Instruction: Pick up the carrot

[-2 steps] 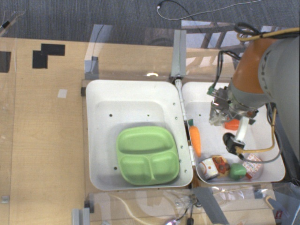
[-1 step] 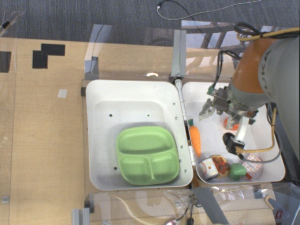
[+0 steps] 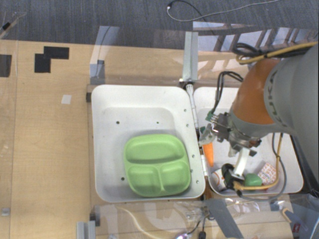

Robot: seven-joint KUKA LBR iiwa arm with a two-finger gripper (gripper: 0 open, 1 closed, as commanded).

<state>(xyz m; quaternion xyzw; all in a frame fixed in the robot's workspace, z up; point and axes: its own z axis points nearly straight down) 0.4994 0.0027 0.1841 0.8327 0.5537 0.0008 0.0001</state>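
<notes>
The carrot [image 3: 208, 154] is a short orange stick lying lengthwise against the left wall of the right bin [image 3: 294, 183]. Its upper end is hidden under the gripper. My gripper [image 3: 214, 129] hangs just above that end, below the grey wrist with the orange band. The arm's bulk covers much of the right bin.
A green divided plate [image 3: 157, 164] lies in the front half of the left bin [image 3: 114, 108]. In the right bin's front part lie a small green item [image 3: 253, 179] and a red-and-white patterned item [image 3: 267, 172]. A metal divider [image 3: 190, 63] runs between the bins.
</notes>
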